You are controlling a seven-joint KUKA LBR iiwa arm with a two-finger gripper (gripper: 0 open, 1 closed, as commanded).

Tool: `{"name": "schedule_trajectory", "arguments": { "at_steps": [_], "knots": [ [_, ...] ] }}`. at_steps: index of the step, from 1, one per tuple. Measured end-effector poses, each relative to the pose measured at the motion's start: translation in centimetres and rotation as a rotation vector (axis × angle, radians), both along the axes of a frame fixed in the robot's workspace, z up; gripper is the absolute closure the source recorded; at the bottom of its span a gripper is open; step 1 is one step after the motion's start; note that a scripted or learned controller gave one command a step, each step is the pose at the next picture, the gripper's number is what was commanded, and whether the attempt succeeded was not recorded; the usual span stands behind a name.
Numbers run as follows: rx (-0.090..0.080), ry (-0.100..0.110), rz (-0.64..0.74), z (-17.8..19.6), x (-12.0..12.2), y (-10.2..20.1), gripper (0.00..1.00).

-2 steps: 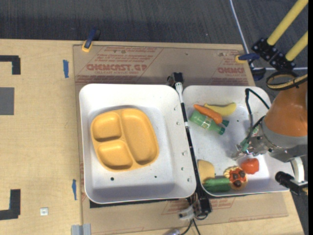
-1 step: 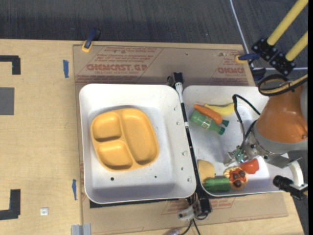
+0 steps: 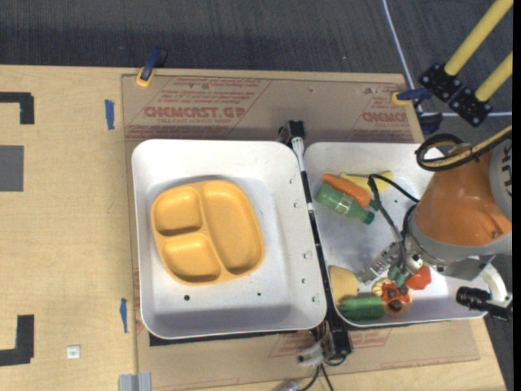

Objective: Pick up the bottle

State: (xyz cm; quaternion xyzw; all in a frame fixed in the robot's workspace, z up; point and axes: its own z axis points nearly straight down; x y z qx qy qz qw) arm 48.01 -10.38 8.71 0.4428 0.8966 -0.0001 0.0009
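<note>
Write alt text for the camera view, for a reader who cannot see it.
A grey arm with an orange band reaches into the right bin, above a green bottle and toy food. The left bin holds a yellow divided plate.

The arm (image 3: 464, 218) shows as a bulky rounded body at about 4 o'clock, its broad orange band (image 3: 456, 206) smooth and glossy above a grey wrist ring (image 3: 448, 255). A black cable (image 3: 399, 198) loops from the wrist toward 10 o'clock. Below the ring sits a silver metal gripper (image 3: 389, 269) with ridged parts, and a white fitting (image 3: 492, 287) with a black stub juts toward 4 o'clock
</note>
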Motion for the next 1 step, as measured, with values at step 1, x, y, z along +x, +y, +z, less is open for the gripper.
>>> {"name": "schedule_trajectory", "arguments": {
  "at_steps": [1],
  "knots": [
    [0.002,0.000,-0.494,11.47,-0.02,4.31,1.00]
  ]
}}
